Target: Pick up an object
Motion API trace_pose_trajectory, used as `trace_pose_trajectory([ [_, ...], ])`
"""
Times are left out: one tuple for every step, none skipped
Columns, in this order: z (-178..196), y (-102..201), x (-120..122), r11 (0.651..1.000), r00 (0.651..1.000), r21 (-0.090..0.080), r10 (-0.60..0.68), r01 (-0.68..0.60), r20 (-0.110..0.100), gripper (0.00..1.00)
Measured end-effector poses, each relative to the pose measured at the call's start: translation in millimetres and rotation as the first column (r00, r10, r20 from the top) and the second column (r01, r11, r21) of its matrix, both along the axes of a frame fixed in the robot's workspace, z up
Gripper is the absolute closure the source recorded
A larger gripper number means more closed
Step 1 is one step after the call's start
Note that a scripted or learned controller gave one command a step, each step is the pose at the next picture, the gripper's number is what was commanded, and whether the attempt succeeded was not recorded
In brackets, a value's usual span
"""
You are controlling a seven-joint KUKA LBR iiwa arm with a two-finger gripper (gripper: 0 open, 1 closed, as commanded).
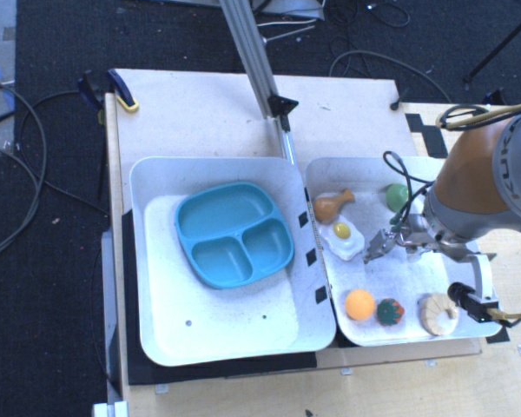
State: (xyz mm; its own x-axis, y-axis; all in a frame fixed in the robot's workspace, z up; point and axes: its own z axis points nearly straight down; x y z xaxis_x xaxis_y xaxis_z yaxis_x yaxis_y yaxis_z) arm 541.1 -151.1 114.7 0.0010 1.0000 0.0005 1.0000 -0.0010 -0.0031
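Orange ball [359,305] at right bin [330,168] front; fingers [384,245] beside fried egg [343,237], state unclear.

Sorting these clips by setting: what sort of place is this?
Likely a robotics lab: a robot arm works over two white bins, toy food such as an orange ball lies in one, and loose cables trail across dark carpet.

Blue divided plate [234,233] lying in left bin [156,320]; black cables [17,146] trailing over dark floor, far left.
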Motion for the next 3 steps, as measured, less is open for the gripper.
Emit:
trace_pose_trajectory([
  [-21.1, -0.1, 1.1, 1.0, 1.0, -0.002, 0.0, 0.0, 0.005, 0.0],
  [-9.0, -1.6, 2.6, 1.0, 1.0, -0.006, -0.001, 0.001, 0.012, 1.0],
  [42.5, 8.7, 6.3, 1.0, 1.0, -0.001, 0.005, -0.005, 0.008, 1.0],
])
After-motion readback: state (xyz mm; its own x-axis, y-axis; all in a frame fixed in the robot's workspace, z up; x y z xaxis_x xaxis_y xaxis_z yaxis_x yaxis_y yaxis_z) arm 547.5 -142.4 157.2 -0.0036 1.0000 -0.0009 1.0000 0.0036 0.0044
